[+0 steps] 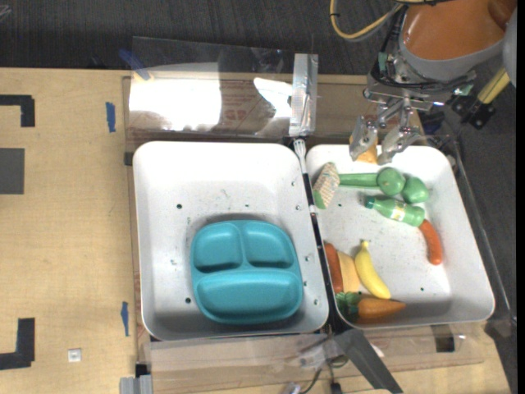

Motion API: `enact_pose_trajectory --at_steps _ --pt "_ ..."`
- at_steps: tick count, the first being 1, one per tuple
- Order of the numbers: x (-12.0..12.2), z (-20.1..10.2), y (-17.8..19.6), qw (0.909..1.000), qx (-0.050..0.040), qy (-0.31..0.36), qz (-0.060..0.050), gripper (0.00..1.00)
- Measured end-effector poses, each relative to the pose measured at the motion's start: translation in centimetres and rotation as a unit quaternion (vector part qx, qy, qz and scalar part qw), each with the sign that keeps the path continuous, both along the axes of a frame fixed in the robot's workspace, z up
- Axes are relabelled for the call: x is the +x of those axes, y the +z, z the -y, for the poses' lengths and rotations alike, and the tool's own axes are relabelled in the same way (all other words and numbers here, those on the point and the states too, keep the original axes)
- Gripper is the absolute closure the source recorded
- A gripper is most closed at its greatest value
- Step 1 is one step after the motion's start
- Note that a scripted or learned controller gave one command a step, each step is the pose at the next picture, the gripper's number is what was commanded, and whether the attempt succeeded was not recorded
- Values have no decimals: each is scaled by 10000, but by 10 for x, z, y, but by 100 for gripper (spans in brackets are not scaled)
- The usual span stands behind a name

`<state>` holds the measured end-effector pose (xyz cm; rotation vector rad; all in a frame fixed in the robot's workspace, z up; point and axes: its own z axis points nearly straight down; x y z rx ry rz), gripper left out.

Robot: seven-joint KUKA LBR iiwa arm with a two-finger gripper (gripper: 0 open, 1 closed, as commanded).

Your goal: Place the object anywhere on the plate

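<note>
Camera view, arm: grey arm with orange band enters from the upper right, wrist over the far edge of the right bin (pixel 472 245).
End effector (pixel 381 148): hangs over the far left part of the right bin, fingers pointing down, set narrow on a small orange piece (pixel 370 153) seen between the fingertips; what kind of object it is, too small to tell.
Orange piece, position: at the bin's far rim, between the fingers, well apart from the plate; whether it still touches the bin floor, cannot tell.
Orange piece, axis: too small and too covered by the fingers to give a long axis or heading.
Plate (pixel 244 270): teal, three compartments, lies in the left bin (pixel 164 187) toward its near side, two small compartments on the far side, one large on the near side.
Right bin, other contents: corn cob (pixel 326 185) by the left wall, tilted; green vegetables (pixel 385 181) lying left to right just below the end effector; green bottle (pixel 396 212) just nearer than those, slanted; red-orange pepper (pixel 431 243) toward the right wall; banana (pixel 372 272) with long axis running far-left to near-right; carrot (pixel 379 307) at the near edge, lying left to right; a red-orange strip (pixel 333 268) along the left wall.
Table (pixel 57 245): light wood, carries both bins side by side, blue tape marks left of the left bin.
</note>
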<state>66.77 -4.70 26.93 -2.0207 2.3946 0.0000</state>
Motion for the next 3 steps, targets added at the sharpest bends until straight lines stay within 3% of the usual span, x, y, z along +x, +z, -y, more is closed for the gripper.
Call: enact_pose_trajectory --at_steps 1,2,3 --pt "-91 -98 -41 9912 -8 1327 -24 100" --pt "-126 -165 22 9770 -12 2130 16 100" --pt "-126 -164 20 9771 -12 2127 2 0"
